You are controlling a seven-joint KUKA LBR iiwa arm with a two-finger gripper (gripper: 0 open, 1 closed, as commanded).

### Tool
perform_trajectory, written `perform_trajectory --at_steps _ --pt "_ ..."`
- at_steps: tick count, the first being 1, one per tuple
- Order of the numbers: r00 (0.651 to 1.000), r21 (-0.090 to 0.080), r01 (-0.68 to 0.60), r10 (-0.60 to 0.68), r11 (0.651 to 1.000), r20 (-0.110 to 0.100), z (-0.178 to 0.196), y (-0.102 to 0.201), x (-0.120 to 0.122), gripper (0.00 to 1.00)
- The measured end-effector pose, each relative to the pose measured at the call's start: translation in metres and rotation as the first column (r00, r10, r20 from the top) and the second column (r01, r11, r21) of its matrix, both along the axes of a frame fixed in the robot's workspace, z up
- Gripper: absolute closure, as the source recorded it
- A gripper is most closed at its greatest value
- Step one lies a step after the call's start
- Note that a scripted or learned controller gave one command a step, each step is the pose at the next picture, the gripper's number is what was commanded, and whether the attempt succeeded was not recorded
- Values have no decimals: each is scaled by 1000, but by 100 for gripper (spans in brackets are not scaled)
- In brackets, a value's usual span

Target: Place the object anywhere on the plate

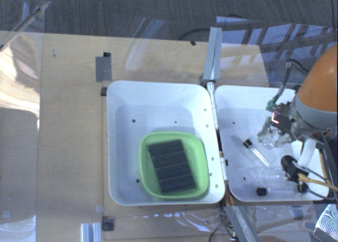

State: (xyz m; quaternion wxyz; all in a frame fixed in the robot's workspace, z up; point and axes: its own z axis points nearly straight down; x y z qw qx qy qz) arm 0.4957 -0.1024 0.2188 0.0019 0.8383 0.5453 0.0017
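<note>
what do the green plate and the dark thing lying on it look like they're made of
The green plate looks like moulded plastic: even lime colour, soft rounded rim, a faint sheen and no glaze highlights. The dark thing on it is a matte charcoal slab with crosswise ridges; it gives no glare, so rubber, foam or dull plastic seems likely, but the view cannot settle which.

Light wooden bench (63, 146) carries two shallow white bins side by side, rims touching near bench's middle; left bin (158, 95) sits toward bench's near edge, right bin (237, 101) just beside it, running toward right edge; grey upright bar (213, 55) stands on bench behind seam between bins, toward far edge; small grey block (104, 68) lies on bare wood beyond left bin's far-left corner; black clip (108, 224) at left bin's near-left corner, by near edge
</note>
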Motion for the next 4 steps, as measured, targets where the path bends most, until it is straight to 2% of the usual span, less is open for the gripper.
perform_trajectory --at_steps 1,2,3,4 --pt "1000 2 -22 22 1000 -2 -23 84 -7 100" --pt "994 3 -109 109 994 -2 -35 201 -8 100" --pt "994 3 -109 109 994 -2 -34 201 -8 0" --pt "996 2 -85 85 996 2 31 158 -7 0"
